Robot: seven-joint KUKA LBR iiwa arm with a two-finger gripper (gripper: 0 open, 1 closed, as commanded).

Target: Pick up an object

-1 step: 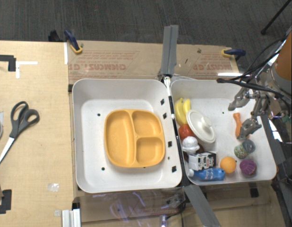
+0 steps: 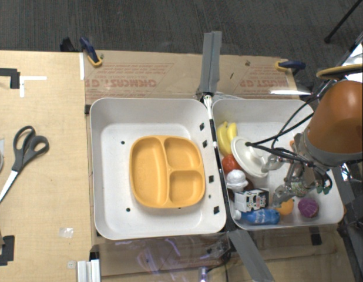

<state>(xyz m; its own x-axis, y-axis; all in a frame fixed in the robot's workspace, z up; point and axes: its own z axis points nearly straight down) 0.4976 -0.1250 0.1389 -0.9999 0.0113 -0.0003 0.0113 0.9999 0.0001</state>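
Bins sit side by side on the wooden surface (image 2: 40, 216) before you. The left bin (image 2: 105, 175) holds just one thing, a yellow divided plate (image 2: 168, 171) lying flat near its middle. The right bin (image 2: 331, 213) carries the clutter you are picking from: a yellow banana (image 2: 226, 135) against its left wall, a white bowl-like dish (image 2: 247, 155) tipped beside it, a red and white toy (image 2: 233, 172), a small white carton (image 2: 252, 200), a blue bottle (image 2: 261, 217) lying along the front wall, an orange piece (image 2: 285, 205) and a purple ball (image 2: 308, 207).

Your arm reaches in from the right, and the pincer (image 2: 292, 184) hangs low over the front right of that bin — just above the orange piece, which looks the likeliest target. That placement suggests a descent for a grasp.

Cables and the wrist's orange band (image 2: 341, 116) crowd the pincer (it is small and dark here), so you cannot tell how wide it stands or whether it grips anything. Scissors (image 2: 23, 151) lie on the surface, well apart at far left.
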